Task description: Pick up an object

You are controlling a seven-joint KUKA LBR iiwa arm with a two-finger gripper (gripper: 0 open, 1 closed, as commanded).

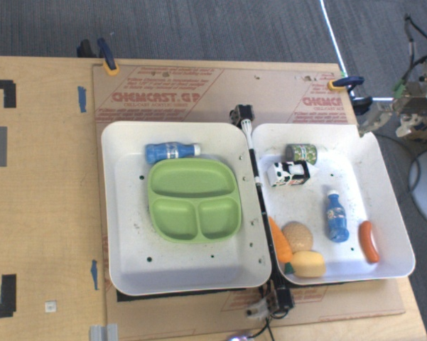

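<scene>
Blue bottle lengthwise up-down in right bin, cap far.

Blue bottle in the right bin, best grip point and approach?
Grip the blue bottle across its mid-body, coming straight down from above. It lies flat, lengthwise up-down in the right bin, with bare floor on both long sides, so the fingers should probably close left-right across its narrow width.

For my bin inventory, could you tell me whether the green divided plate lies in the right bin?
No, the green divided plate lies in the left bin.
</scene>
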